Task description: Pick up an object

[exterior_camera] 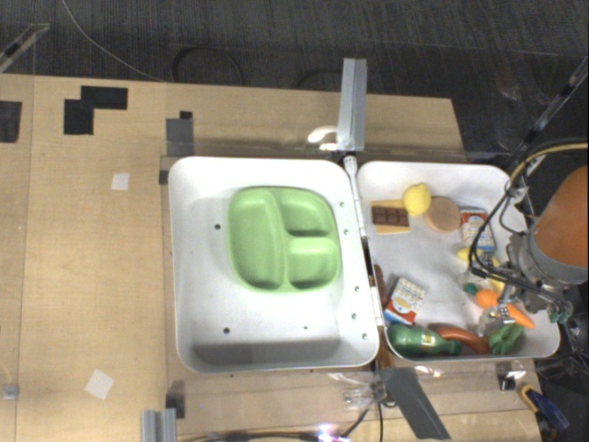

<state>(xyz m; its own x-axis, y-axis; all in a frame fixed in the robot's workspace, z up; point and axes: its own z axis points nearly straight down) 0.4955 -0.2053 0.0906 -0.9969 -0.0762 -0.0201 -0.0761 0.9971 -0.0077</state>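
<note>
The gripper (504, 313) is down in the near right corner of the right bin (433, 175), among an orange carrot (518, 318) and green toys, its grasp impossible to tell, while a green divided tray (282, 238) lies in the left bin (198, 247).

A green divided tray (282, 238) lies in the middle of the left white bin (198, 339). Black cut-outs (92, 107) mark the wooden bench (74, 274) at its far-left corner.
</note>
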